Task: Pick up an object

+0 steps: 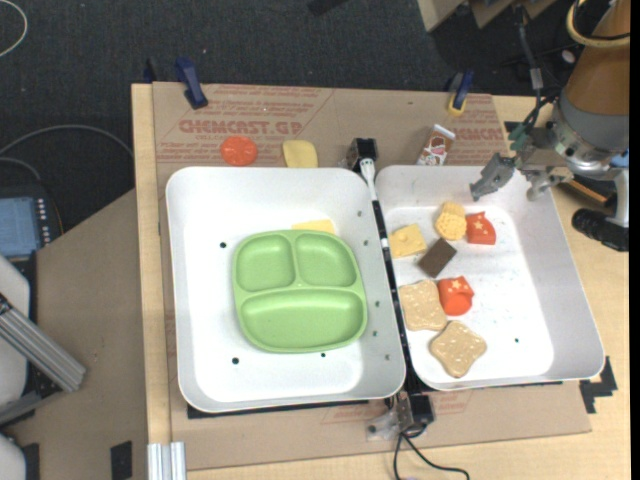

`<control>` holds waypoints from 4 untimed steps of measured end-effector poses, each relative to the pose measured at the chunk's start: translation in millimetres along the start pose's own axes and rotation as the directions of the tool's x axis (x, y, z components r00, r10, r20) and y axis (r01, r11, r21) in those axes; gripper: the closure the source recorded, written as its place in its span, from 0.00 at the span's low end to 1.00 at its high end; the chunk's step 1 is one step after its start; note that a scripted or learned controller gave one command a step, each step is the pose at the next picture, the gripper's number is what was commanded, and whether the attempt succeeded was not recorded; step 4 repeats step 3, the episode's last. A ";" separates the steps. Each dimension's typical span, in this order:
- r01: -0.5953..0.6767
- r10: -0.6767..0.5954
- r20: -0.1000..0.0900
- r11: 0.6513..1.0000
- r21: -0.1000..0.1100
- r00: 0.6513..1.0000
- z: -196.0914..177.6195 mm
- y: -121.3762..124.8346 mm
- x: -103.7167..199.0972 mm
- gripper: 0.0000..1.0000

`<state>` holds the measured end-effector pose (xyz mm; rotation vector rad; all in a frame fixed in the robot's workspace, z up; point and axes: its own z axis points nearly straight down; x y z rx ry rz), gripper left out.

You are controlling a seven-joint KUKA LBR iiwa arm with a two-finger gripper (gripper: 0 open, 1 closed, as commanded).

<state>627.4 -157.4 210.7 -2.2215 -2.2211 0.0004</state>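
While the two-finger gripper (510,176) hangs over the far edge of the right-hand shallow white bin (560,298), we log the contents as follows.

Item one: a red strawberry-shaped toy (480,228), lying just in front of the fingers and nearest to them. Item two: a round yellow waffle-textured cracker (451,221), touching the first item on the side away from the arm. Item three: a square yellow cheese-like block (406,240), further out from the fingers towards the bin divider. Item four: a dark brown chocolate-like slab (437,258), tilted, beyond items one and two. Item five: a second red strawberry-like piece (456,295), well forward of the fingers. Items six and seven: two tan toast-shaped biscuits (421,305) and (457,348), the farthest from the fingers in this bin.

In the left-hand white bin (200,348), well apart from the fingers, we note a green three-compartment plastic plate (298,290) with a pale yellow flat piece (314,227) at its far rim.

As to the fingers, we judge them spread apart and grasping nothing; we see no item between them. Status of task: by our judgement no object is lifted yet. Remaining: lowering onto a chosen item, likely the nearest red one, then closing and raising.
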 end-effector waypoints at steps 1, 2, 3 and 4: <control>0.005 -0.005 -0.007 1.000 0.014 1.000 129.3 -38.5 69.9 0.00; -0.001 0.001 0.000 1.000 -0.002 1.000 111.1 -34.2 64.4 1.00; 0.006 -0.006 -0.001 1.000 -0.009 1.000 20.1 -28.0 112.0 1.00; 0.006 -0.006 -0.001 1.000 -0.009 1.000 20.1 -28.0 112.0 1.00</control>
